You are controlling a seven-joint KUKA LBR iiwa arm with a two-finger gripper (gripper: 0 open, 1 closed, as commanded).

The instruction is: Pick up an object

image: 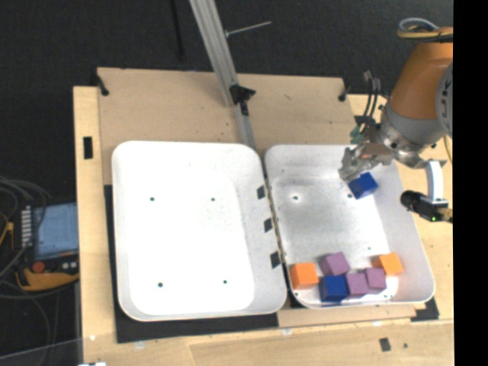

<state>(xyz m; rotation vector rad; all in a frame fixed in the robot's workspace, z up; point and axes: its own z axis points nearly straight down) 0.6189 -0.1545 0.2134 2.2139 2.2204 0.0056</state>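
The gripper [357, 166] is positioned over the upper part of the right bin [320, 204], directly above a blue cube [364, 184]. Finger state cannot be determined, nor whether the cube is gripped or lying on the bin floor. Remaining cubes (orange, purple, blue) cluster along the near wall [347, 277]. The left bin [187, 227] adjoins it.
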